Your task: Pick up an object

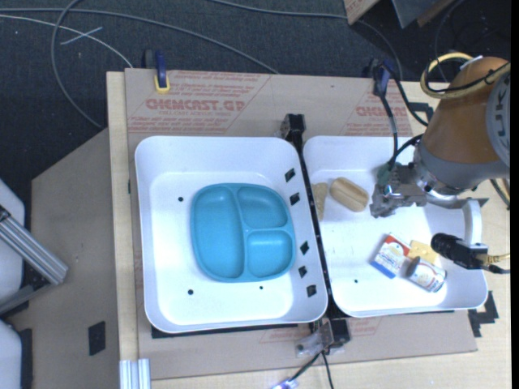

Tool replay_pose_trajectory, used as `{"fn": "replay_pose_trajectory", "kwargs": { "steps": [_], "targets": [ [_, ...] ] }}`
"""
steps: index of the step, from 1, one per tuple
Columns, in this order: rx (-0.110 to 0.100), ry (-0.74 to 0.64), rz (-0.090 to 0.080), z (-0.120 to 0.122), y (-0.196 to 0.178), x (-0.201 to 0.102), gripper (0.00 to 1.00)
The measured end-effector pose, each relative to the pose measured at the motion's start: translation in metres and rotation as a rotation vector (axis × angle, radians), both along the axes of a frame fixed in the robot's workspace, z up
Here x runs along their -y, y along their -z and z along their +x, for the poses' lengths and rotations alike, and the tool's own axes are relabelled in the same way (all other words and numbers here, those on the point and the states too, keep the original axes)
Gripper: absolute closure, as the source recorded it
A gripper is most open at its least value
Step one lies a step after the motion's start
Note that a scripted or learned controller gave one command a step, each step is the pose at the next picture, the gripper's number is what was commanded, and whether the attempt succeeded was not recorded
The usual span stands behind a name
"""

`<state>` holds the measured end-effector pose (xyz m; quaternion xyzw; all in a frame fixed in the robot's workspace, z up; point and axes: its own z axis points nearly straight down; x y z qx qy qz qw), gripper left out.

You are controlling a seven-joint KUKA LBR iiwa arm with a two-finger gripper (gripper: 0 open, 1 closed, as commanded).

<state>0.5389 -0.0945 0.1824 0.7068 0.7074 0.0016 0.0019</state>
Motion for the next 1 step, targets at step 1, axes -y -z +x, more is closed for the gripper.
{"fn": "replay_pose_trajectory", "kwargs": {
  "steps": [1],
  "targets": [
    [0.003, 0.000, -0.001, 0.0026, -0.0645, 0.0031, 1.00]
  ]
}}
